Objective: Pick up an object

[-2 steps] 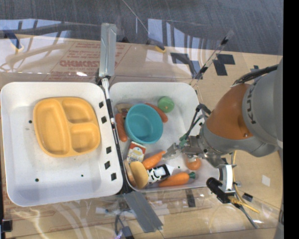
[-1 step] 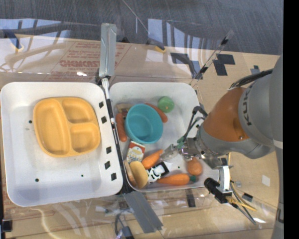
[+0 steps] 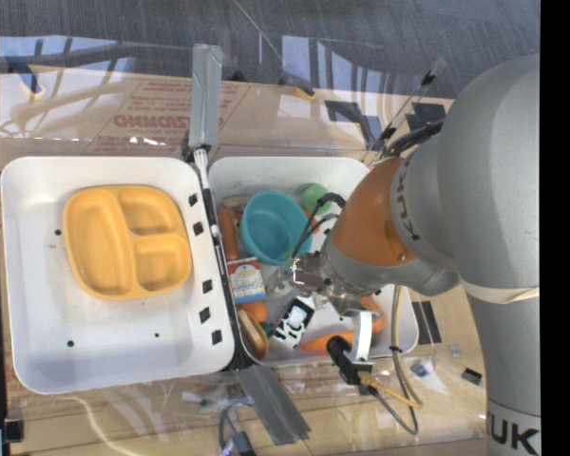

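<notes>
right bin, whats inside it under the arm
In the right bin: a teal cup, a green thing, a small carton and orange pieces. The arm covers the bin's right part.

We see two shallow white plastic bins side by side on the desk [image 3: 95, 112]: the left bin [image 3: 28, 283] holds a yellow three-compartment plastic tray [image 3: 125, 239] lying flat toward its rear. In the right bin [image 3: 266, 171], a teal plastic cup [image 3: 272, 226] sits near the back with a small green cup [image 3: 313, 196] just behind and to its right, and a small printed carton [image 3: 246, 280] lies in front of the teal cup. The grey arm with its orange band [image 3: 380, 231] reaches in from the right, over the right bin's right half.
</notes>
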Available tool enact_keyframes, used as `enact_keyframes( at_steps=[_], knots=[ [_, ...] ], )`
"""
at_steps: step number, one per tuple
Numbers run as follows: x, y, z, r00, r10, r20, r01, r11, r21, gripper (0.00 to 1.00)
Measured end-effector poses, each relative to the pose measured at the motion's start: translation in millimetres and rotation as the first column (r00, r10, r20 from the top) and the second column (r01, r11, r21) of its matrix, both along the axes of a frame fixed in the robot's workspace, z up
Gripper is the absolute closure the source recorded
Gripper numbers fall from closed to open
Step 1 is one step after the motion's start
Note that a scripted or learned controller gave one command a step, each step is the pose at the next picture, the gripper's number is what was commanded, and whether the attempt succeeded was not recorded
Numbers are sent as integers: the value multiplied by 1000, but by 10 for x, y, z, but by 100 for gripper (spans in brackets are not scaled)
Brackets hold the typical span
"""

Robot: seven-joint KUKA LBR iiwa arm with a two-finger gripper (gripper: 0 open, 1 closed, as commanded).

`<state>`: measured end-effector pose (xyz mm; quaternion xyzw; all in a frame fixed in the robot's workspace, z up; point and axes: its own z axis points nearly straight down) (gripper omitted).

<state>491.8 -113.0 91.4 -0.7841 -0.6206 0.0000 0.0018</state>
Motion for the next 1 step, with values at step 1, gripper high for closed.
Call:
enact_keyframes(
  at_steps=[1],
  knots=[
    [-89,104,63,998,57,27,-56,998,-21,0]
  ],
)
